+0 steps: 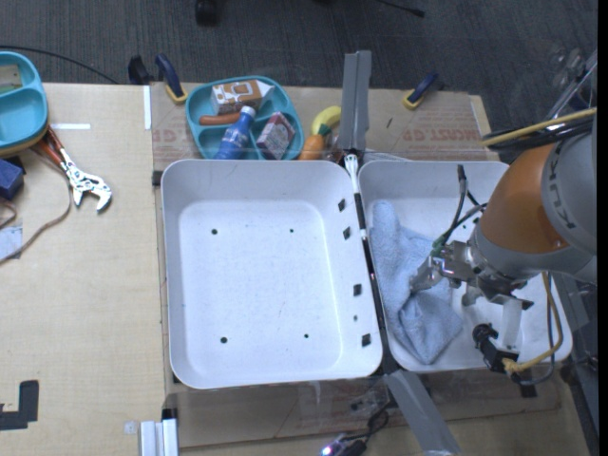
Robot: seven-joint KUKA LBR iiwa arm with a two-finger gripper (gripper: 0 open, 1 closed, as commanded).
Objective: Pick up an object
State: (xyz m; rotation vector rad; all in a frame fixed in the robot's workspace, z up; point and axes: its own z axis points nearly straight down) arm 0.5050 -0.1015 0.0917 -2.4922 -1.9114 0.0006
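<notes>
Camera view: reaching into right bin (532,359), gripper (429,275) meeting light-blue cloth (404,255); finger state indeterminable; likely requiring closing, then lifting.

Grey arm (570,174); orange band above wrist; black cables; silver metal end effector (439,272)

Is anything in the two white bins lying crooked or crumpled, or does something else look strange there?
Yes. The light blue cloth in the right bin lies crumpled and bunched, not flat, with the gripper at its right edge. The left bin shows nothing odd.
</notes>
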